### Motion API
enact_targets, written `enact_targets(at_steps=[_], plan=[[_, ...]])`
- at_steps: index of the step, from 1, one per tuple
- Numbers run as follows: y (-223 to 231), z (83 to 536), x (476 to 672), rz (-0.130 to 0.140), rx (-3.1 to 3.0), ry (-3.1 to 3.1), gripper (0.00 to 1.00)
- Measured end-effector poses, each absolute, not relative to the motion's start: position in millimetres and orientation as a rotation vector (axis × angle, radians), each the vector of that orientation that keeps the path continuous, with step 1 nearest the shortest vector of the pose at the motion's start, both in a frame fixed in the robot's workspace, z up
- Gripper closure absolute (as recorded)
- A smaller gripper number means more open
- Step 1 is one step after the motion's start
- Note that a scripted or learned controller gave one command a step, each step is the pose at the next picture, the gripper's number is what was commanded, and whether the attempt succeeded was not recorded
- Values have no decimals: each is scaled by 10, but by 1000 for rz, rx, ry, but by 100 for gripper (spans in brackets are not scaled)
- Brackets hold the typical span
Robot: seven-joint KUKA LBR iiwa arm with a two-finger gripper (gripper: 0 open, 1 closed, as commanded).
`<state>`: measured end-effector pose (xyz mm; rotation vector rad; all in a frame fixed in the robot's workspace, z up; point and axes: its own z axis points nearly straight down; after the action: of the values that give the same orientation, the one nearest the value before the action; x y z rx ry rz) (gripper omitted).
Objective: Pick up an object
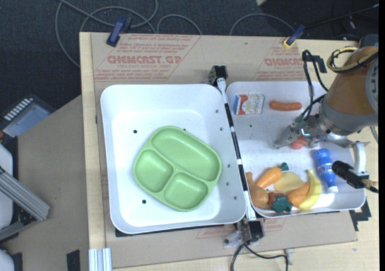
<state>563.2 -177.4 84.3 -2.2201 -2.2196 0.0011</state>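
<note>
Inside right bin [258, 137], jaws [293, 137]

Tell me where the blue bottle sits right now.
The blue bottle lies in the right bin, near its right wall, just right of the banana and below the claw.

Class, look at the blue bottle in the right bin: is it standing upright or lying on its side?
Lying on its side. The blue bottle stretches lengthwise along the right bin's floor, beside the banana.
</note>
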Motion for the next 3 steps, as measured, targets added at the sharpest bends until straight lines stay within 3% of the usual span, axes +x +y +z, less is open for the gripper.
enact_targets(at_steps=[1, 2, 3], plan=[[-1615, 846, 5694, -1, -2221, -2223, 0], [-1619, 950, 5699, -2, -2223, -2224, 100], [-969, 1232, 6352, -3, -2219, -2224, 100]])
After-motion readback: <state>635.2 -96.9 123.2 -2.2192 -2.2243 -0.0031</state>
